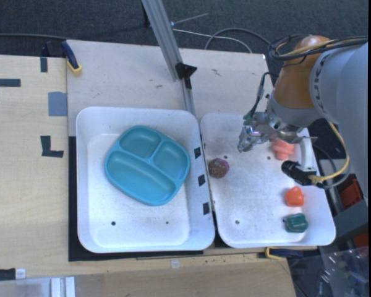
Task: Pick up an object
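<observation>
My gripper (246,140) hangs over the back part of the right bin (253,228), above bare floor. A small brownish-purple ball (218,167) lies a little to its front left, apart from it. A salmon-pink object (283,147) sits just right of the gripper, partly hidden by the wrist. Toward the bin's front right lie an orange object (294,197) and a dark green object (295,222). Nothing shows held in the gripper.
The left bin (93,228) holds a light blue divided plate (147,164), tilted slightly. A grey metal rail (164,30) slants down from the top to the wall between the bins. Black clips sit along that shared wall.
</observation>
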Motion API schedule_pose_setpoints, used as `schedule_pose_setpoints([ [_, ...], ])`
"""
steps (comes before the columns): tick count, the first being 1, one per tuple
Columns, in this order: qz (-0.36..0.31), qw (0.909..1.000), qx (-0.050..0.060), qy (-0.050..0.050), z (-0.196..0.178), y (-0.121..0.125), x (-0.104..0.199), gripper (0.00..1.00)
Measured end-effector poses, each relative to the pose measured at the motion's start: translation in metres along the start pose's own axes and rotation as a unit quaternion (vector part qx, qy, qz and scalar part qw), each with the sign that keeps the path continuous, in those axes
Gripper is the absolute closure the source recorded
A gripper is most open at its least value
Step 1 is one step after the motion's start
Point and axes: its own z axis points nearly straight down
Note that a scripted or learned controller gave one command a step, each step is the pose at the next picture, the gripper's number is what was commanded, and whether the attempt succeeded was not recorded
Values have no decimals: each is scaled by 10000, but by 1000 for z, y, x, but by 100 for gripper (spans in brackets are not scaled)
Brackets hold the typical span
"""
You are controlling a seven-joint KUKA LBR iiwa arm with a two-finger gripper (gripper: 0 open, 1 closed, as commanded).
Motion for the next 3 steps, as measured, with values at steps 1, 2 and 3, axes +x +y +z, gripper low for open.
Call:
schedule_pose_setpoints([
  [1, -3, 10000, -9, -3, -62, 0, -5, 100],
  [2, -6, 10000, -6, -2, -110, 1, -5, 100],
  [3, -25, 10000, 29, 10, -99, -16, 51, 100],
])
